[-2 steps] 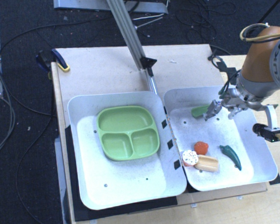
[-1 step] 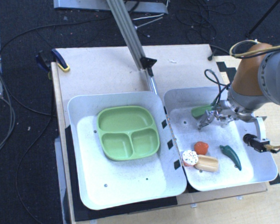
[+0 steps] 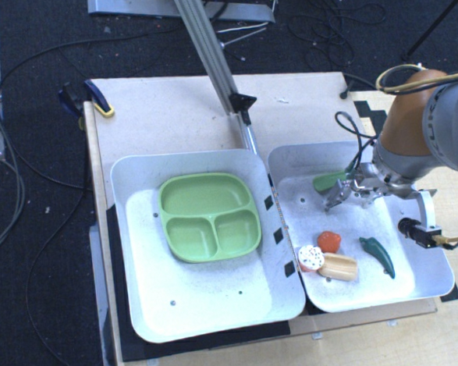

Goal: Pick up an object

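The fingers (image 3: 338, 197) hung low in the right bin (image 3: 431, 277) beside a green object (image 3: 325, 182); whether open or closed could not be told. Nothing looked lifted yet.

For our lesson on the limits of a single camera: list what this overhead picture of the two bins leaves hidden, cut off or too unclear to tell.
- Claw, camera view: small and dark; open or shut cannot be told.
- Light green object in the right bin: partly behind the claw, so its shape is unclear.
- Arm: cut off by the right edge.
- White dotted piece beside the tan block: too small to identify.
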Controlling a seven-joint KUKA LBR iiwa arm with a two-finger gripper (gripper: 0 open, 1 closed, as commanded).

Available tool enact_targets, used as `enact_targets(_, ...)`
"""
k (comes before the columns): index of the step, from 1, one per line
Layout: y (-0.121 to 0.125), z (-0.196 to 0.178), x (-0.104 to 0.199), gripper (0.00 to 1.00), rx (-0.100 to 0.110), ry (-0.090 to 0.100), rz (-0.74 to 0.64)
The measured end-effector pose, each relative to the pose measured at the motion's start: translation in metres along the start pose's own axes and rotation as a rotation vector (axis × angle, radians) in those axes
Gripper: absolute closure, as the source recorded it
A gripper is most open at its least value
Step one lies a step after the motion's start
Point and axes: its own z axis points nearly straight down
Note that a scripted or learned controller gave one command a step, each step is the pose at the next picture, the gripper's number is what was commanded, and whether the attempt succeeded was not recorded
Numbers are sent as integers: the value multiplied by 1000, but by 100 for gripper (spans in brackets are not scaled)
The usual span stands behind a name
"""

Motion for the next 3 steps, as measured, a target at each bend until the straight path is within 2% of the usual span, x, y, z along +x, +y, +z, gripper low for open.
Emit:
enact_targets(1, 1, -11, 0, 100, -4, -2, 0)
enact_targets(2, 3, -54, 1, 100, -5, 0, -2)
enact_targets(3, 5, -119, 1, 100, -6, -1, -3)
